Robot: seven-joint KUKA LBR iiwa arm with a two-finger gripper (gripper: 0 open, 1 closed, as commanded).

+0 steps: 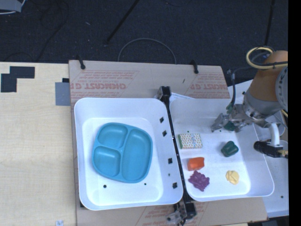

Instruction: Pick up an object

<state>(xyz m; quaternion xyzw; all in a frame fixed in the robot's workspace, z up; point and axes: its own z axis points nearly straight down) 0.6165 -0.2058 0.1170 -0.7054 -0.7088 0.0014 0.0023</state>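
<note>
A: What is on the left side of the frame?

B: A pale wooden tabletop (33, 140) with some dark squares at the upper left. Next to it lies a sheet of cardboard (141, 81) with red print, and the two white bins stand on it.

A: What is in the left bin (89, 192)?

B: A blue plate (122, 152) with three compartments. It lies flat in the middle of the bin, and I see nothing on it.

A: And the right bin (256, 185)?

B: Five small things. Nearest to the divider is a patterned block (190, 141), white with small coloured dots. Just below it is an orange piece (196, 163), and below that a purple bunch like grapes (199, 180), near the lower edge. More to the right is a dark green object (229, 149), and below it a pale yellow object (232, 176). They all lie apart; none touches another.

A: Where is the pincer (225, 123)?

B: At the upper right part of the right bin, above the dark green object and a little left of it. Its fingers are spread and there is nothing between them. The grey arm with the orange band (269, 81) comes in from the right edge of the frame.
</note>
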